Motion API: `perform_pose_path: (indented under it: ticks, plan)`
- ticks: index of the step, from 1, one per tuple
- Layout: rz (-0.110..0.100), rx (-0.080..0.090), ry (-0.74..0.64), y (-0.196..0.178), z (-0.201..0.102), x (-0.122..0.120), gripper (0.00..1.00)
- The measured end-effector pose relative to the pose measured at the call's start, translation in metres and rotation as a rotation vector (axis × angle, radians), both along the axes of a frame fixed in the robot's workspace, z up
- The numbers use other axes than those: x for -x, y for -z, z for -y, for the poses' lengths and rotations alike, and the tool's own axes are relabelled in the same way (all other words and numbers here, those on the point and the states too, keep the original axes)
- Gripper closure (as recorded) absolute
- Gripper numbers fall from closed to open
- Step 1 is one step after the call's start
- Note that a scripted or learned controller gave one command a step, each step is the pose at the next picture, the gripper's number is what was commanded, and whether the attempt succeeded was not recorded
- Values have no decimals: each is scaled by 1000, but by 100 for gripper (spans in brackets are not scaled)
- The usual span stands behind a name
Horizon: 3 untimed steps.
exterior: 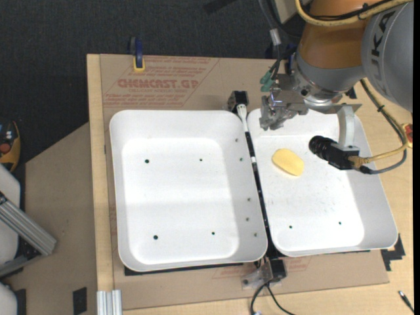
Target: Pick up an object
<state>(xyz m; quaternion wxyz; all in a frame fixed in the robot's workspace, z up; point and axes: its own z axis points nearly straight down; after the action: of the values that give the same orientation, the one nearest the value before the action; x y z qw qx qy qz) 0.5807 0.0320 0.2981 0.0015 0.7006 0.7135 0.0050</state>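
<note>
The gripper [274, 115] hung over the far left corner of the right bin [367, 231], and whether it was spread or closed could not be told from the camera's slant; nothing showed in its grasp. The one relation that mattered was this: the yellow object [288, 162] lay on the bin floor nearer the camera than the gripper and slightly to the arm's side of it, near but clearly apart, not under the tool. Its long axis ran at a slant, from the end closer to the gripper down toward the bin's open middle, so a grasp across its narrow width would, by my judgement, suit it better than one along its length. A black cylindrical unit [330, 151] on a bracket beside the wrist sat just beyond the object on the arm's side. Counted: one arm, one gripper, one yellow object, two bins. The left bin [128, 176], across the divider from the gripper, showed just its white floor with four dark dots.
</note>
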Motion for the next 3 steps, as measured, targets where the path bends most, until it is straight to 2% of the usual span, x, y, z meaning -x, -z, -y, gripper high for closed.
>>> perform_pose_path:
  ticks: [1, 2, 3]
  plan:
    - [0, 9, 25, -43, 99, -18, 100]
    - [14, 9, 18, -236, 112, -8, 100]
    - [-21, 2, 7, -120, 8, -18, 100]
